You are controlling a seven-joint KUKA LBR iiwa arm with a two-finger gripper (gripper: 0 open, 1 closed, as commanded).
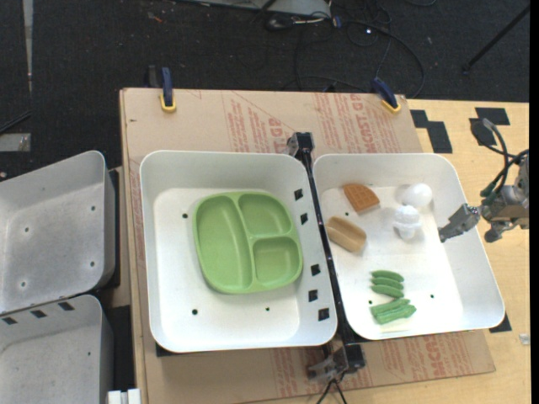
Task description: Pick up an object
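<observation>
The claw point(461, 222) hovers over the right edge of the right bin point(472, 305); whether it is parted or together, I cannot tell. Inside that bin lie a waffle point(361, 196), a bread roll point(346, 234), two white pieces point(410, 207) and green pea pods point(390, 296). A green divided plate point(248, 241) sits in the left bin point(164, 310).

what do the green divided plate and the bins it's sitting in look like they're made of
Green divided plate: likely moulded plastic, matte to slightly satin; its colour is even and its compartment ridges are rounded and soft-edged.
Left bin and right bin: probably thin formed plastic or painted sheet metal; they are smooth and white with rounded corners and sloped walls. The view cannot settle which.
</observation>
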